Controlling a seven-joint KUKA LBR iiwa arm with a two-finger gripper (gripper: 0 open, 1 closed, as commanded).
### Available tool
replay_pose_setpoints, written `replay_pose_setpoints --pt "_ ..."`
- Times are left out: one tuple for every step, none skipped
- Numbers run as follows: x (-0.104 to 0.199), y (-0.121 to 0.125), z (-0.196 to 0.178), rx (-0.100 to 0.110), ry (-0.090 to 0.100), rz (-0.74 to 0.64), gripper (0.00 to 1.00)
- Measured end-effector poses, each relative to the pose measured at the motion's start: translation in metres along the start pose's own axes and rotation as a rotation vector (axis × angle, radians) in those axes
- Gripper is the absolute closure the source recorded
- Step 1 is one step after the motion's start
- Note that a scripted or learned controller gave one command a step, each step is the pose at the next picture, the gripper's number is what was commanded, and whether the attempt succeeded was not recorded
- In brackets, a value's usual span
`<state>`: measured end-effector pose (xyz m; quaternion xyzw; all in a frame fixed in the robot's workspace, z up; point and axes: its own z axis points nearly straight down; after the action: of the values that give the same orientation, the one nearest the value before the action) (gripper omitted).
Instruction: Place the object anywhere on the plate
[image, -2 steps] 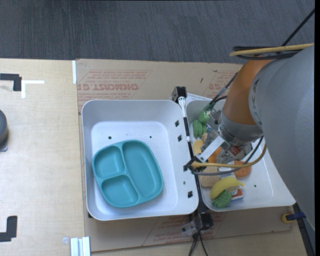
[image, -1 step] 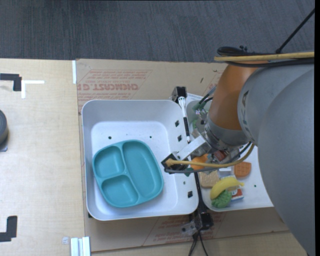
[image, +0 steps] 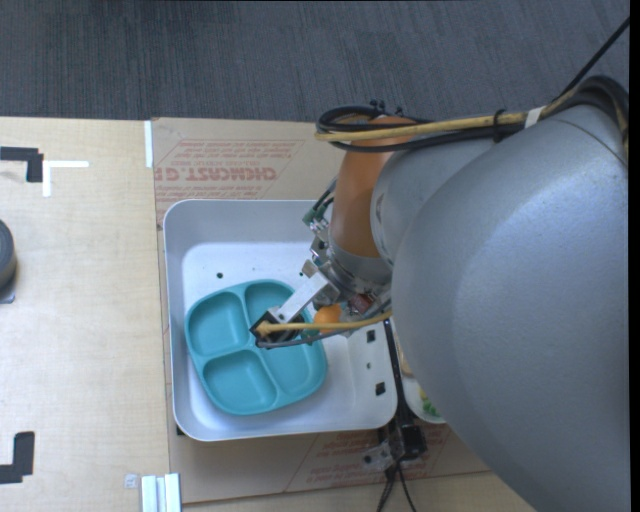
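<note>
A teal plate (image: 238, 383) with several compartments lies in the left white bin (image: 196, 228), toward its front. My gripper (image: 332, 308) hangs over the plate's right edge, below the orange wrist band. A small orange object (image: 327, 316) shows right at the gripper, above the plate's right rim. The wrist hides whether that object is held or resting.
The grey arm covers most of the right side of the view, including the right bin; a sliver of that bin (image: 420, 405) shows by the arm. Bare bin floor (image: 225, 262) lies behind the plate. A cardboard sheet (image: 230, 165) lies under the bin.
</note>
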<state>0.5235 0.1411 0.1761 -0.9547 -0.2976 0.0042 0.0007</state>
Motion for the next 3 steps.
replay_pose_setpoints --pt "0.0 0.0001 -0.0001 0.0 0.0 0.001 0.0" --pt "0.0 0.0001 -0.0001 0.0 0.0 0.001 0.0" --pt "0.0 0.0001 -0.0001 0.0 0.0 0.001 0.0"
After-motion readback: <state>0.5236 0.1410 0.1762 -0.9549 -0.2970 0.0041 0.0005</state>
